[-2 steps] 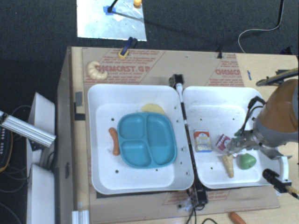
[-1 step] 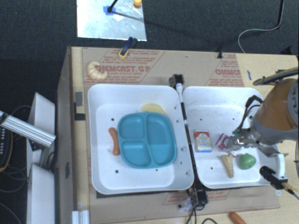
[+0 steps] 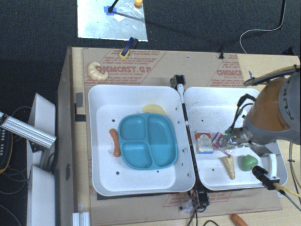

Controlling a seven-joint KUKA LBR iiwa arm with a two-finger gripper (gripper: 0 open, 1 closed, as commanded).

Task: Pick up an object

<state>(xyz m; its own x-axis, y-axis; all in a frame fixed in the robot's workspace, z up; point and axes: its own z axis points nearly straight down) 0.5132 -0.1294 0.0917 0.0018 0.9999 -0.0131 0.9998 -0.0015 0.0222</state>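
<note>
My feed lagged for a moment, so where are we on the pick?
Nothing looks lifted yet. The gripper is down in the right bin, beside the small purple packet and above the cone; I can't tell whether anything is gripped. The red-and-white carton and green object lie on the bin floor. Left to do: a confirmed grasp and lift.

plate (image 3: 148, 140) in left bin (image 3: 101, 126)
</note>
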